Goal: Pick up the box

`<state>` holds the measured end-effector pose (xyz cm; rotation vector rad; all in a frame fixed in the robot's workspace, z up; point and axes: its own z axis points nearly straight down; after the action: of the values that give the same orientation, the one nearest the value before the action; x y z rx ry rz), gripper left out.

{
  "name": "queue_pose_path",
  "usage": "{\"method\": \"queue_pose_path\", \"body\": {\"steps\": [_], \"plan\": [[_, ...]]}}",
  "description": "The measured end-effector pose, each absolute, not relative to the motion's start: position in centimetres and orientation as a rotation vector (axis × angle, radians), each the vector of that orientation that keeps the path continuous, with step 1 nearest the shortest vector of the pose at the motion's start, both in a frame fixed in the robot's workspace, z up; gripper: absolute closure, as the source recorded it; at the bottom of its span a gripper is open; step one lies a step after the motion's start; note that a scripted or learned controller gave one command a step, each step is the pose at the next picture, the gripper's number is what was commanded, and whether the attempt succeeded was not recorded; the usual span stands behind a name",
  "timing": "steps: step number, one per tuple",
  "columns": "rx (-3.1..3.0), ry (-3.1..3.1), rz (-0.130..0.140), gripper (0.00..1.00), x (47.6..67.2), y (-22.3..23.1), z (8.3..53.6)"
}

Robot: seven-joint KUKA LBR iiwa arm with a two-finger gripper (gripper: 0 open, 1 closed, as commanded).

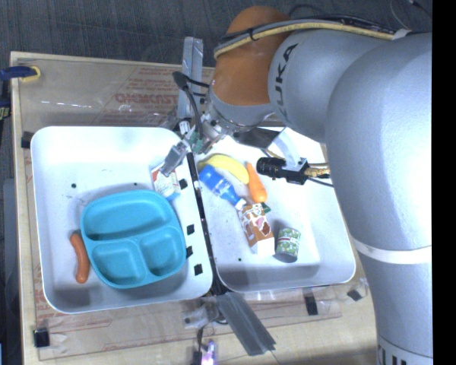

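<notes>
Hovering over the bins' divider, the grey two-finger gripper (pixel 184 149) has fingers I cannot tell apart or together. Beyond it, the small printed cardboard box (pixel 257 225) lies near a green can (pixel 288 243); approach squarely, avoiding neighbours.

Dark grey carpet floor (pixel 99 14) around pale wooden bench (pixel 76 82); blue clamp (pixel 15 73) at bench's far-left corner.
</notes>
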<state>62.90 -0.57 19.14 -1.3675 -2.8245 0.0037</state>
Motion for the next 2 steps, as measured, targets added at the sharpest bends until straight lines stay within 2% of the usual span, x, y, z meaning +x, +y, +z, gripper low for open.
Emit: {"method": "queue_pose_path", "body": {"steps": [2], "plan": [[-1.463, -2.776, 0.004, 0.0, 62.65, -0.45, 19.14]]}}
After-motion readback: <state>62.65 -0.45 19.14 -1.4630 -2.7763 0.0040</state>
